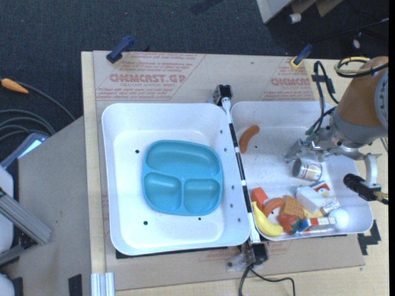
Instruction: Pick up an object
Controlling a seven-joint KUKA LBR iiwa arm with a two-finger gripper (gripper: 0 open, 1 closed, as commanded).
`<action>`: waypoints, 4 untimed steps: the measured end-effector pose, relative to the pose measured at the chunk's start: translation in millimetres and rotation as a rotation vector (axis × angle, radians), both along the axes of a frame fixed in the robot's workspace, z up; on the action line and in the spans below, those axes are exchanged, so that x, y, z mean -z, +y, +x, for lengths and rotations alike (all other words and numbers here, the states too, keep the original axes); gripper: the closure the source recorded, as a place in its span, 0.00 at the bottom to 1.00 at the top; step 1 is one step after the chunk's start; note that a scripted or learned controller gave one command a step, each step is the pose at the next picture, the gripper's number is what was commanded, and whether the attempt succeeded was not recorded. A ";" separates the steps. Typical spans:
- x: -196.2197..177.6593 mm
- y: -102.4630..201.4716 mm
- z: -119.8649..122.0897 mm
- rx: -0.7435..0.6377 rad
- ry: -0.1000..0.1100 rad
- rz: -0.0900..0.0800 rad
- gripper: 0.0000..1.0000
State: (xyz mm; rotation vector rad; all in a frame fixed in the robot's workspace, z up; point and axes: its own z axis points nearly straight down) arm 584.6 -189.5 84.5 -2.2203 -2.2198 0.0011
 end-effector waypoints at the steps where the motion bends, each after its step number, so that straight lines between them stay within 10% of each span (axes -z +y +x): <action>1: -10.1 0.0 0.5 0.000 -0.002 0.000 1.00; 2: -10.0 0.0 0.4 0.000 -0.001 0.000 0.00; 4: -0.4 -9.5 33.5 -0.001 -0.004 -0.002 0.00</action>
